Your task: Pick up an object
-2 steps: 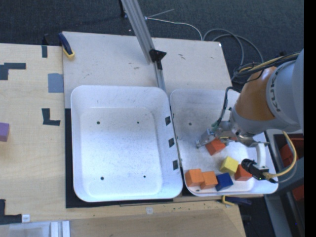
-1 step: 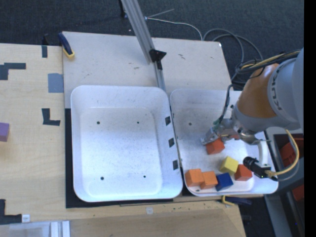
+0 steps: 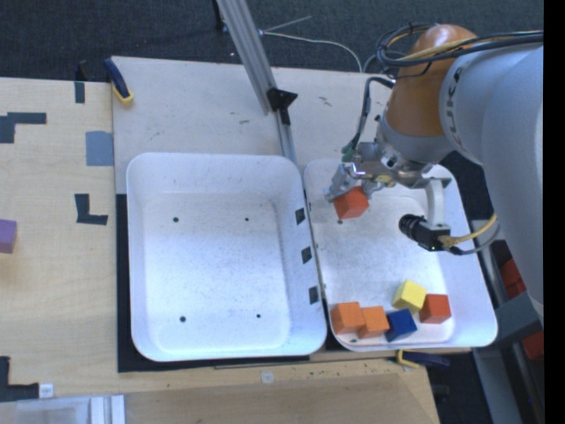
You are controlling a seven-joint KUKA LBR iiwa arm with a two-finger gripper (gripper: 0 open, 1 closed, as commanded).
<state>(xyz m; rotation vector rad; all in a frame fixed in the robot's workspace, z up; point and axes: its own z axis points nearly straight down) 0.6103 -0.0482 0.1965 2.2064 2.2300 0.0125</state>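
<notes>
An orange-red block [image 3: 352, 204] hangs above the right bin [image 3: 380, 246], near its far left part, and my gripper [image 3: 350, 193] is shut on it from above. The block sits tilted between the fingers, clear of the bin floor. At the bin's near edge lie other blocks: two orange ones [image 3: 347, 315] [image 3: 374, 321], a blue one [image 3: 401, 324], a yellow one [image 3: 410, 295] and an orange-red one [image 3: 435, 307].
The left bin [image 3: 212, 254] stands beside the right one, their rims touching. A slanted metal rail [image 3: 256, 60] runs down from the top to the gap between the bins. A purple block [image 3: 7, 234] lies on the bench at far left.
</notes>
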